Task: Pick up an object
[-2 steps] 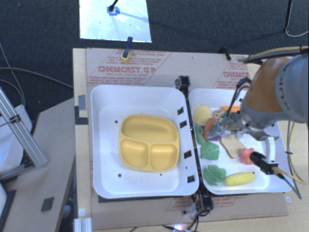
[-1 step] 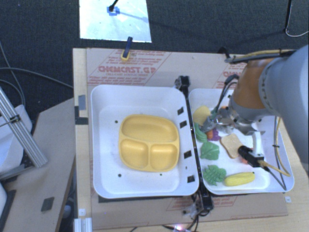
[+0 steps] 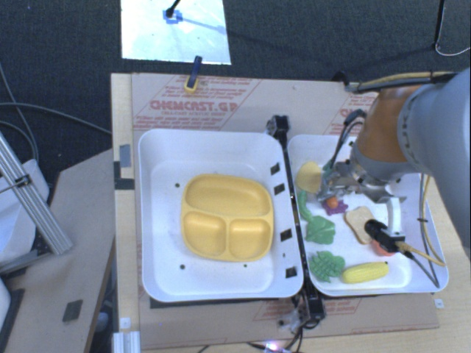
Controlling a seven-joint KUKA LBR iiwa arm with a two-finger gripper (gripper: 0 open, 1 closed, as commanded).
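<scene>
2 white bins sit on the table; the gripper (image 3: 335,192), its fingers' state impossible to tell, hovers over the right bin (image 3: 427,267) near the purple toy (image 3: 335,206), so descend squarely onto it, avoiding the yellow piece (image 3: 309,175) to its left.

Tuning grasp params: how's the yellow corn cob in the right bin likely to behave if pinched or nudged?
The corn cob looks like moulded plastic toy food, so probably rigid and light. Its rounded, elongated shape suggests it could roll sideways if nudged. Its surface may be slick under the fingers; a pinch across the middle seems safest. It lies near the right bin front wall, limiting approach there.
</scene>
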